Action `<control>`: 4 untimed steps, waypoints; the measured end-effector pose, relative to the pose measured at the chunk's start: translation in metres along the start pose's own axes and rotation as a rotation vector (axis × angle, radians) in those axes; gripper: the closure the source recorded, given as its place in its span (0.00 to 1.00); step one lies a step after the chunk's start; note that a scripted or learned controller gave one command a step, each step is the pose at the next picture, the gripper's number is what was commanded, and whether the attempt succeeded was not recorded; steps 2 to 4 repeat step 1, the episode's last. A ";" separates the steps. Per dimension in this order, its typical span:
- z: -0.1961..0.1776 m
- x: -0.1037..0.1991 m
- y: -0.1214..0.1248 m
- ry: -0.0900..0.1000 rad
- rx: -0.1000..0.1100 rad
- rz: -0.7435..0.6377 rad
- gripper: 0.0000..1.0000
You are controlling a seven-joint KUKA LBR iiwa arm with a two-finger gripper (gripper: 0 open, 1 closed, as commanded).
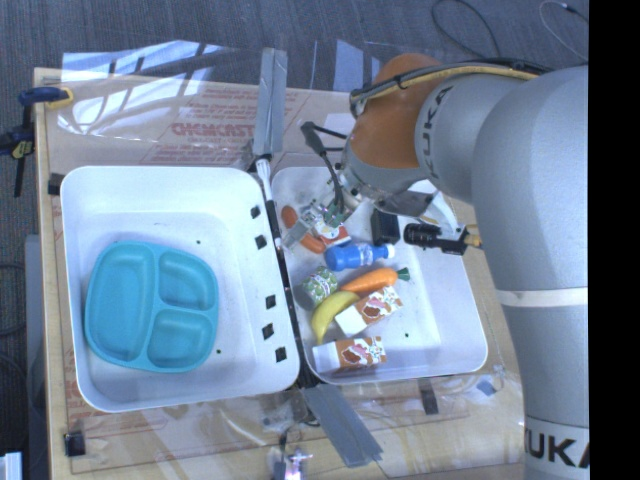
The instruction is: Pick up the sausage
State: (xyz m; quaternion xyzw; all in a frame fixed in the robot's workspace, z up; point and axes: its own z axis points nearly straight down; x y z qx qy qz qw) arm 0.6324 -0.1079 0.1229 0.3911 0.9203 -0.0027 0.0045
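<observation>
The sausage (313, 241), a short orange-red piece, lies at the upper left of the right bin (455, 308), and the gripper partly covers it. A second small orange-red piece (289, 215) sits just to its left, by the bin wall. My gripper (326, 214) hangs low over this spot, right above the sausage. From this angle I cannot make out whether anything is between its fingers.
Below the sausage lie a blue bottle (355, 256), a carrot (368, 280), a green-white can (320, 286), a banana (328, 314) and two printed packets (372, 306) (350, 352). The left bin (110, 203) holds a blue divided plate (150, 306).
</observation>
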 end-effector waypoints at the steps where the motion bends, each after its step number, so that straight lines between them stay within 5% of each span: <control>1: 0.021 -0.024 0.005 -0.012 -0.006 -0.105 0.00; 4: 0.021 -0.024 0.005 -0.012 -0.006 -0.105 0.00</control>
